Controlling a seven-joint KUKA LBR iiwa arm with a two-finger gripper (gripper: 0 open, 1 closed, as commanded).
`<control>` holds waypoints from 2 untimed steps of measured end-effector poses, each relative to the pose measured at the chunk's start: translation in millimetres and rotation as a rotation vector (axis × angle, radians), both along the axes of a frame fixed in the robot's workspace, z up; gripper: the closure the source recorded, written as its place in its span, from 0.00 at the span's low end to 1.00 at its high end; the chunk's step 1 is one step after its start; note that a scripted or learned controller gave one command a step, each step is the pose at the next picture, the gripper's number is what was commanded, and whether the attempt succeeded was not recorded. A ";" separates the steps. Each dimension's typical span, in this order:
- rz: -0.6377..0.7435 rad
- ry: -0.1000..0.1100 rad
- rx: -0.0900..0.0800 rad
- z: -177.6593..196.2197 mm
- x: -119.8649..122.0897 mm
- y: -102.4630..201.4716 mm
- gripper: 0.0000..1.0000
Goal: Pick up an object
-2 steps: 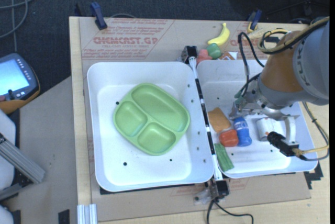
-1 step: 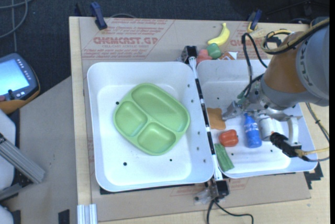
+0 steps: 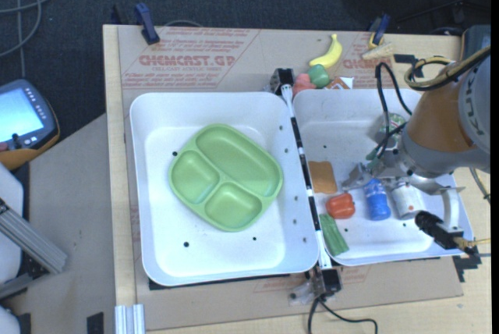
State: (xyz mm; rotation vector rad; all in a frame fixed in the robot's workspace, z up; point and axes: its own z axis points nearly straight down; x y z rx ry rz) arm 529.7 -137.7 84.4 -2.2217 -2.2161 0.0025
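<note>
Gripper (image 3: pixel 373 171) hangs above your blue object (image 3: pixel 377 200), nothing lifted; I cannot tell the jaws' state.

Two white bins sit side by side on the bench. The left bin (image 3: pixel 148 192) holds a green divided plate (image 3: pixel 226 176); the right bin (image 3: pixel 343 110) holds a tan block (image 3: pixel 322 176), red object (image 3: pixel 341 206), blue object (image 3: pixel 377 201) and green strip (image 3: pixel 334 235). The arm (image 3: pixel 440 126) reaches over the right bin, its gripper (image 3: pixel 373 168) low beside the blue object.
</note>
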 end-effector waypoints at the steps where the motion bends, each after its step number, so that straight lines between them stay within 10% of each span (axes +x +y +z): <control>1: 0.002 -0.004 -0.001 10.6 1.8 1.1 1.00; 2: 0.009 -0.011 -0.003 33.5 63.7 48.2 1.00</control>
